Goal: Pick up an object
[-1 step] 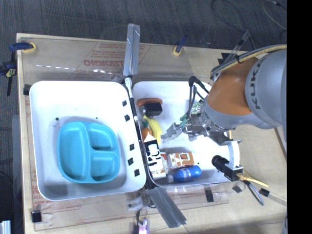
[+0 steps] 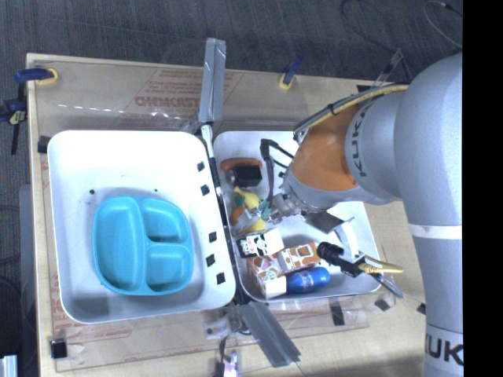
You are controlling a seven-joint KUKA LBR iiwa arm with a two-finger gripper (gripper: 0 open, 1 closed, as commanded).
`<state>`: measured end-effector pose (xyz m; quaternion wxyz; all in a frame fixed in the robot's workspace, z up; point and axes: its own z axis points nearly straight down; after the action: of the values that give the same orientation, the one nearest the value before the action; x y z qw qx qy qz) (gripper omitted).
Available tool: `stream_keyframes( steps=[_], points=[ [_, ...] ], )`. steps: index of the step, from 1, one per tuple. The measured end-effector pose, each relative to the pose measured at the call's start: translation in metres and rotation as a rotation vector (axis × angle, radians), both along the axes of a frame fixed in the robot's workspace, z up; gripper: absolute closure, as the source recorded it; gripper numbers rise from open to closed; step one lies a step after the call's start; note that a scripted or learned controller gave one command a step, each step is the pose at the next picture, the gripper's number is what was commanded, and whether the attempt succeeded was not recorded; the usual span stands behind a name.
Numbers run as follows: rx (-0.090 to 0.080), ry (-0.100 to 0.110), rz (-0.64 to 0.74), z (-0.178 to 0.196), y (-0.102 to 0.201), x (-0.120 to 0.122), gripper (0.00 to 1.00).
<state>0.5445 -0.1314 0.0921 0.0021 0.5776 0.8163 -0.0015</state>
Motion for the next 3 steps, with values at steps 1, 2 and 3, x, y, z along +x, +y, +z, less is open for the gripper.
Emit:
stream_keyframes(
  steps=[1,2,3],
  points=[
    [0.001,-0.005,0.006,0.012,0.002,0.002,1.0],
    [0.005,0.002,0.017,0.1,0.047,0.051,1.0],
    [0.005,0.003,0.016,0.1,0.047,0.051,0.0]
  ],
)
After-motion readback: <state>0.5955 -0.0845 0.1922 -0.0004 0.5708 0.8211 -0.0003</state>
